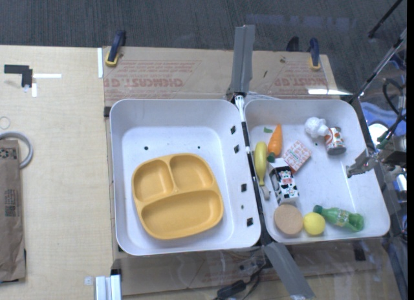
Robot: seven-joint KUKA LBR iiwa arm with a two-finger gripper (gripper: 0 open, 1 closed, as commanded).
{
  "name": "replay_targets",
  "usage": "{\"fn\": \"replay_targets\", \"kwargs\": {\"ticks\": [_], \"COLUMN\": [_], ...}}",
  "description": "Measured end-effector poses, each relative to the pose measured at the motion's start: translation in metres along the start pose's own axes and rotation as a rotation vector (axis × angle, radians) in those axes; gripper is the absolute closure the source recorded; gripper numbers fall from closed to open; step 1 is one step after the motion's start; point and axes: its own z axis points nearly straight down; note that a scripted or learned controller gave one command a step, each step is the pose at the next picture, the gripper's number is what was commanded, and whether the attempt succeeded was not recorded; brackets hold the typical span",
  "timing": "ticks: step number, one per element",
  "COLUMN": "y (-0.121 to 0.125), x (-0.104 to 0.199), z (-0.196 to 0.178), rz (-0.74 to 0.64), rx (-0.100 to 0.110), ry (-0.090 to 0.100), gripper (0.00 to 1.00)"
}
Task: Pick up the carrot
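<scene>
Right, the right bin [362,163] is crowded. The carrot [275,139] lies in its upper left part, tilted, tip up, near the divider wall. A banana [260,158] lies just beside it on the left, nearly touching at the carrot's lower end. A pink checkered packet [297,155] sits just to its lower right. Below those: a black-and-white milk carton [284,183], a round tan disc [288,219], a lemon [314,223] and a green bottle [341,218] along the bottom edge. A white lump [315,126] and a small red-and-white can [334,140] sit at upper right. The left bin [123,163] holds a yellow divided plate [178,195]. The gripper [361,164] is at the bin's right rim, well apart from the carrot, with the packet and can between them. Finger state: cannot tell.
</scene>
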Motion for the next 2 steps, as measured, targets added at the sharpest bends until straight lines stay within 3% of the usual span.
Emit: {"fn": "replay_targets", "kwargs": {"ticks": [2], "y": [0.0014], "x": [-0.0049], "z": [-0.0101], "rz": [0.0], "rx": [-0.002], "ry": [-0.001], "gripper": [0.0]}}
